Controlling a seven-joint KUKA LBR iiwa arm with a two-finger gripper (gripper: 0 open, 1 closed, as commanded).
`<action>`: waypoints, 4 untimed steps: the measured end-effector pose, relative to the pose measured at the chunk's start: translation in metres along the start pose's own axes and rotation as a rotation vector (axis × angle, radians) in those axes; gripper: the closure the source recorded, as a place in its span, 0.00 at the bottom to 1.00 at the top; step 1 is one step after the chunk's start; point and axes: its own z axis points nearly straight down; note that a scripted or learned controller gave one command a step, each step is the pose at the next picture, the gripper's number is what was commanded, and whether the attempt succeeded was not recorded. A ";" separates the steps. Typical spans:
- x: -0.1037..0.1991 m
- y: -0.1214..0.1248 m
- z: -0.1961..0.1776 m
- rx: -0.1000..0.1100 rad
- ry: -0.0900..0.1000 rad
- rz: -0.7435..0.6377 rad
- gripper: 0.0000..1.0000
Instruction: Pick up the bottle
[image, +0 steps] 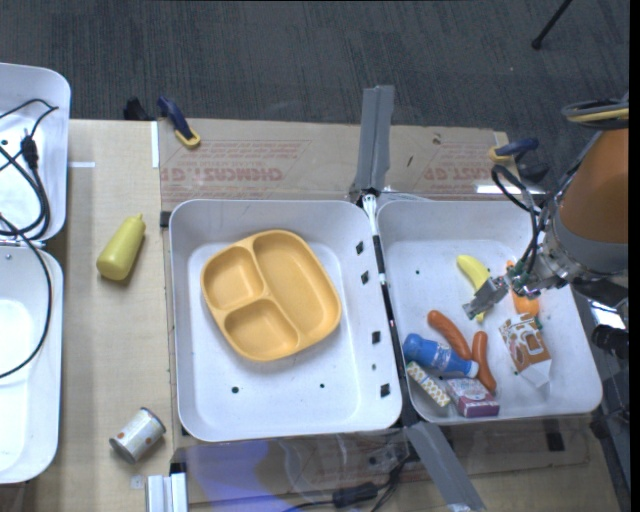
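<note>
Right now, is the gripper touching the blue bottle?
Apart. The camera view shows the gripper up beside the banana, while the bottle lies lower in the right bin, with bare white floor plainly between them.

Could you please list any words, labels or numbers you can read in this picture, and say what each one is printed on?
Red lettering on the cardboard sheet behind the bins: upside down and blurred, so I cannot read it with confidence.
Print on the snack packet in the right bin: too small to read.
Label on the small box: too small to read.
Blue bottle and the can: no legible text.
</note>
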 end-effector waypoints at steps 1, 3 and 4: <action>0.119 0.009 0.009 0.003 0.002 -0.060 0.00; 0.075 0.017 -0.004 0.001 0.000 -0.024 0.00; 0.086 0.027 0.009 0.004 0.002 0.039 0.00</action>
